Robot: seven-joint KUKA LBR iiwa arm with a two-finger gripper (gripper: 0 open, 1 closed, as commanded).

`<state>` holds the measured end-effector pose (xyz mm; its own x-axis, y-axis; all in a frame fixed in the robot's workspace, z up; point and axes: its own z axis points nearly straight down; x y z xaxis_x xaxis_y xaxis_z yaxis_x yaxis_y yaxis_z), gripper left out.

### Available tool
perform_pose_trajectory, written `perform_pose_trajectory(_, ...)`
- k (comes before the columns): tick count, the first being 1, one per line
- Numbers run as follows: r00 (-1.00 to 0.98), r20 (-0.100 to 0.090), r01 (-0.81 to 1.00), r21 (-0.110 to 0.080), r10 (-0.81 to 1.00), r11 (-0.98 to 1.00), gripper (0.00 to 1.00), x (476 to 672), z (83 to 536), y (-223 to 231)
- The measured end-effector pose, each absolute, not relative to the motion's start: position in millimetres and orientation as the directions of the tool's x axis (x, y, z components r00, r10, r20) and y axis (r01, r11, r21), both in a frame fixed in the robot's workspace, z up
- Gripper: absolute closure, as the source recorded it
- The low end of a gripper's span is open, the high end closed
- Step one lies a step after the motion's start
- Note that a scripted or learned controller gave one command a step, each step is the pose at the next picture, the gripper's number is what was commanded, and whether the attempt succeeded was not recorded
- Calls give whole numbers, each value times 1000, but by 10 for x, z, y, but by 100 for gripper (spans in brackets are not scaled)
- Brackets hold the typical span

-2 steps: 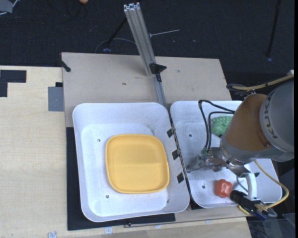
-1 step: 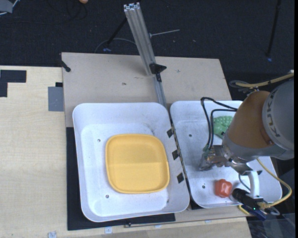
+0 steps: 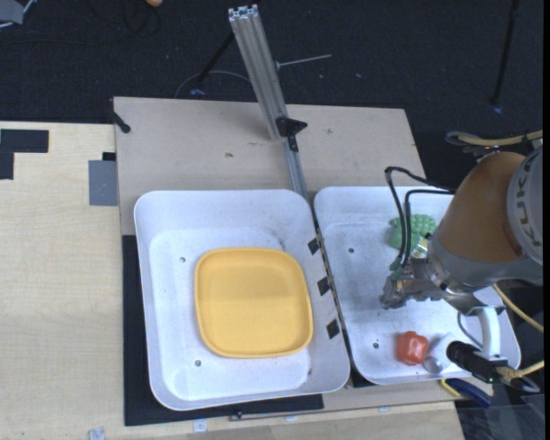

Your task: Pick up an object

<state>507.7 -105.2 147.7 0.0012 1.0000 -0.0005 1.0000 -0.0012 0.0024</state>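
A yellow square plate (image 3: 253, 302) lies flat in the left bin (image 3: 160, 218). In the right bin (image 3: 353, 218) a green bumpy object (image 3: 411, 228) sits near the back right, partly hidden by the arm. A small red-orange object (image 3: 411, 347) rests near that bin's front right corner. My gripper (image 3: 396, 293) is low over the right bin's floor, between the green object and the red one. It touches neither of them. The arm's orange band and grey body cover the bin's right side.
A slanted aluminium bar (image 3: 268, 71) stands behind the bins on the tan board. Black clips (image 3: 323, 285) line the rim between the two bins. A small silvery object (image 3: 434, 365) lies beside the red one.
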Motion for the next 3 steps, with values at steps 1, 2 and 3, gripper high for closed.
perform_pose_trajectory(1, 0, 0, 1000, 4, 1000, 0, 100, 5121, 1943, -973)
perform_pose_trajectory(2, 1, -1, 1000, 5, 1000, -1, 100, 5091, 2522, -1055)
perform_pose_trajectory(3, -4, 1, 1000, -1, 1000, 4, 100, 5074, 2389, -482)
